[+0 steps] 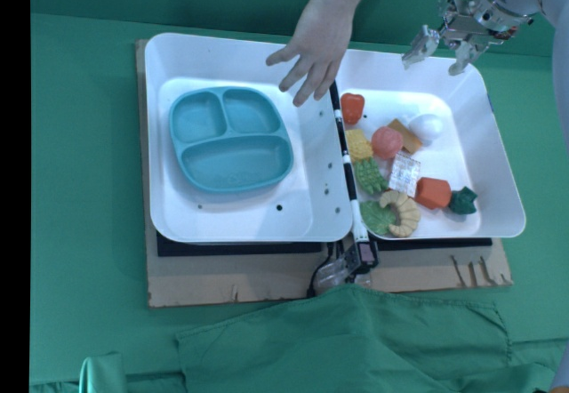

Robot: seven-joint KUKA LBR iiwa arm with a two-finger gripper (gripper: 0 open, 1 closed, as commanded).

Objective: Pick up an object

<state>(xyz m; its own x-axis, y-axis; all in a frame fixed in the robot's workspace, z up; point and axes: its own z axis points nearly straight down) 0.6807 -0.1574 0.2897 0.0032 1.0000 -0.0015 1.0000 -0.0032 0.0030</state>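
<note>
From your left, a teal three-compartment plastic plate point(231, 148) lies in the left white bin point(169, 204), with a bare human hand point(313, 46) over the bins' shared edge. The toy food, including a white egg-shaped piece point(426, 126), sits in the right white bin point(498, 196). Your two-finger gripper point(442, 47) hovers released and empty over that bin's far rim, so the egg lies just toward the camera from it and below.

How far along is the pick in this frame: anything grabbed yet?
Nothing looks done: the gripper hangs open with nothing between its fingers, above the far rim of the right bin. The toy food lies in that bin. A person's hand reaches over the left bin. The descent, grasp and lift remain.
</note>
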